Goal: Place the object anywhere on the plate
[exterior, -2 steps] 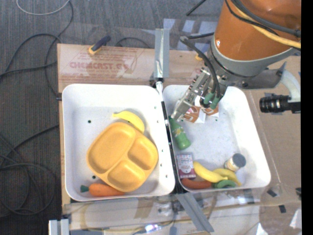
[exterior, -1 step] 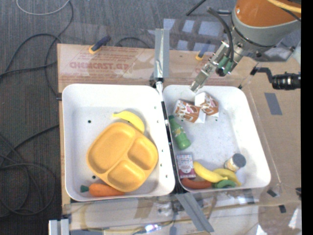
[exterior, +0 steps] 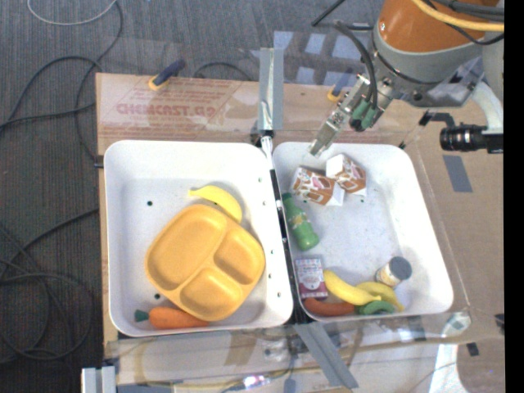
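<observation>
Robotics lab test cell, grey industrial arm (exterior: 434, 23) with orange band over a cardboard-topped surface (exterior: 188, 109), two white bins (exterior: 123, 219) of toy food, loose black cables (exterior: 49, 72) across grey carpet (exterior: 205, 15), metal framing (exterior: 266, 88), small black camera (exterior: 468, 139) at right

The grey arm (exterior: 434, 43) enters at the upper right, its orange band (exterior: 426, 11) sitting just above the wrist. From the wrist the two-finger gripper (exterior: 321, 146) slants down and to the left, its slim fingers (exterior: 334, 128) lying close together and tapering to a tip. Dark cables loop from the wrist housing behind the gripper.
</observation>
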